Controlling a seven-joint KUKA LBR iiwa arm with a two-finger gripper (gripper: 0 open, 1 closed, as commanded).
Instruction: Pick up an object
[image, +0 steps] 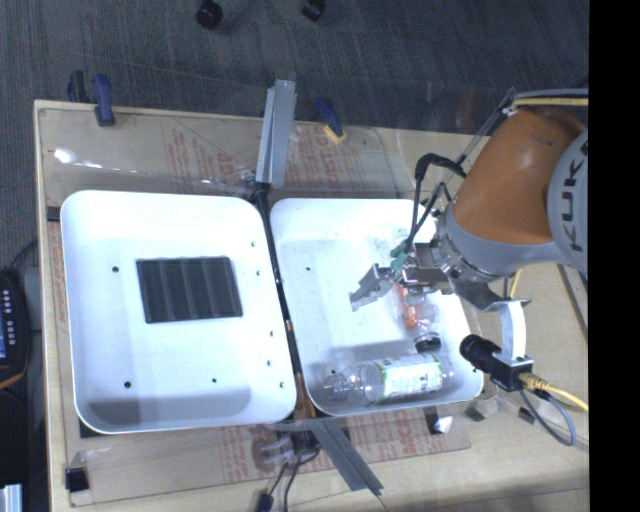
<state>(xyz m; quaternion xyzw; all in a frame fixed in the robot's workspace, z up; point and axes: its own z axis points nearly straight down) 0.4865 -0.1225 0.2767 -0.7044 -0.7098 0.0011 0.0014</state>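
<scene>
My gripper (372, 284) hangs over the middle of the right bin (310, 240), pointing left and down, with the orange-banded arm (510, 190) behind it on the right. Just right of and below it lies a small clear item with orange inside (413, 314), close to the gripper; I cannot tell whether they touch. A clear plastic bottle with a pale label (392, 380) lies on its side along the bin's front wall. Nothing shows as held.
A dark grey ridged rectangle (189, 289) lies flat in the left bin (90, 220). A metal divider bar (274, 130) stands behind the gap between the bins. Cables and a black-and-yellow connector (500, 365) sit at the right bin's front right corner.
</scene>
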